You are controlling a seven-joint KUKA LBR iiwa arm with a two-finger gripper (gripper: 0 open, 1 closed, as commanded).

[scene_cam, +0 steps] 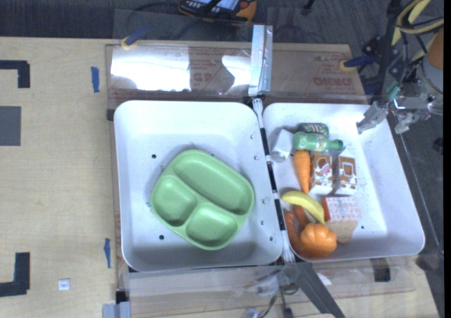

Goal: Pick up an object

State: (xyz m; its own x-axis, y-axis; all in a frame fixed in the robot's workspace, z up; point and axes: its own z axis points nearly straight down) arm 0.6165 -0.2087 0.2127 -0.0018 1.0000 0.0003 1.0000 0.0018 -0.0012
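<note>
Crowded along the right bin's (pixel 394 168) left wall: carrot (pixel 301 170), banana (pixel 304 204), orange pepper-like piece (pixel 317 238), green bottle (pixel 317 143), small cartons (pixel 334 173). Probably heaped there so any one serves as the pick. Alone in the left bin (pixel 141 133), a green divided tray (pixel 203 199). Over the right bin's far right corner, gripper (pixel 384 113) poised clear of the pile, nothing visibly held; jaw opening impossible to tell.

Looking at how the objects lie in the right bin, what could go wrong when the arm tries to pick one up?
The carrot, banana and orange fruit lie touching by the divider, so a grasp may catch two or slip. The gripper hangs at the right bin's far edge and might hit the rim.
</note>
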